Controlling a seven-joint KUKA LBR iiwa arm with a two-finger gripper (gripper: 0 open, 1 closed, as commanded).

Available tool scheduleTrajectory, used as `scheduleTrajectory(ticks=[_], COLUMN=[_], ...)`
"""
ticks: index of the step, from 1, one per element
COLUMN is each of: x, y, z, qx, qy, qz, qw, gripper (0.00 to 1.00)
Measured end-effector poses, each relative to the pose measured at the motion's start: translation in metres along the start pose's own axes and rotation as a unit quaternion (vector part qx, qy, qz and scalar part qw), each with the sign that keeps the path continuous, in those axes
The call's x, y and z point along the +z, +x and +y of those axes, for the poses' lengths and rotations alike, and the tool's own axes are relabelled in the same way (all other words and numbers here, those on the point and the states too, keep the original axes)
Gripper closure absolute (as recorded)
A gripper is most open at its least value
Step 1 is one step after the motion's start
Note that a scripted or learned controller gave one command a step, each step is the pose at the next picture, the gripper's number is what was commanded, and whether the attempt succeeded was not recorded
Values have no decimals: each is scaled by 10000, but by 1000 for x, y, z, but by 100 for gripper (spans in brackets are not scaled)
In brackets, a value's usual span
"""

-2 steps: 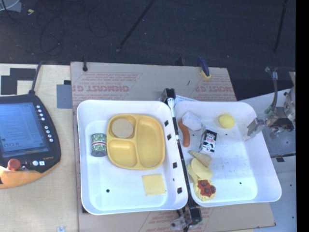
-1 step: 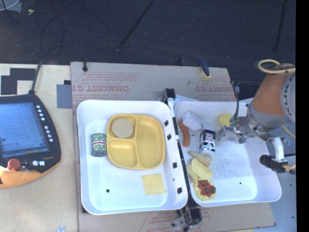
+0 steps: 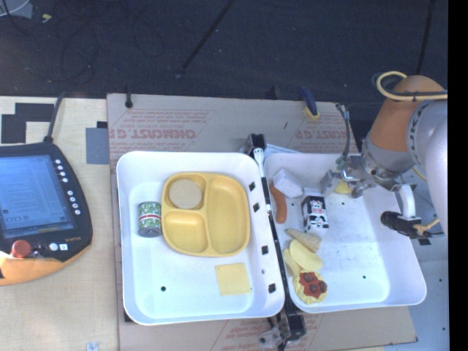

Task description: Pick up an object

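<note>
1. Over the upper right corner of the right bin (image 3: 409,287), the gripper (image 3: 349,175) hangs at the end of the arm (image 3: 398,134), low above the white floor and close to the bin's back wall.
2. Whether its jaws are apart or together I cannot tell; the metal parts blur into one bright cluster, and nothing can be seen held between them.
3. A small yellow piece (image 3: 342,188) lies right at the gripper's tip, touching it or just beneath it; I cannot say which, and too little of it shows to name it.
4. The other candidates lie to the gripper's left in the same bin: a white block (image 3: 288,184), an orange sausage-shaped toy (image 3: 278,203) along the dividing wall, a black-and-white carton (image 3: 315,213), a pale cone (image 3: 303,238), a yellow lump (image 3: 304,257) and a red-and-yellow toy (image 3: 312,287).
5. By my judgement the task is at the approach stage, with no pick made yet.
6. The next move likely calls for centring on the yellow piece, descending, then closing and lifting straight up, clear of the back wall.
7. The left bin (image 3: 139,298) holds a yellow divided tray (image 3: 227,225), a small green can (image 3: 149,219) and a yellow square (image 3: 233,278), all well apart from the gripper.
</note>
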State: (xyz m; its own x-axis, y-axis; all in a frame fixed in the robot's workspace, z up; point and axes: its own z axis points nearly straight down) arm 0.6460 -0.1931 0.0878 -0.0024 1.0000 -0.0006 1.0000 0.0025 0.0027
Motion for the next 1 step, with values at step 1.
scheduleTrajectory(ticks=[1], x=[0], y=[82], z=[-11], qx=[-11], qy=[26], qz=[7], qw=[10000], gripper=[0])
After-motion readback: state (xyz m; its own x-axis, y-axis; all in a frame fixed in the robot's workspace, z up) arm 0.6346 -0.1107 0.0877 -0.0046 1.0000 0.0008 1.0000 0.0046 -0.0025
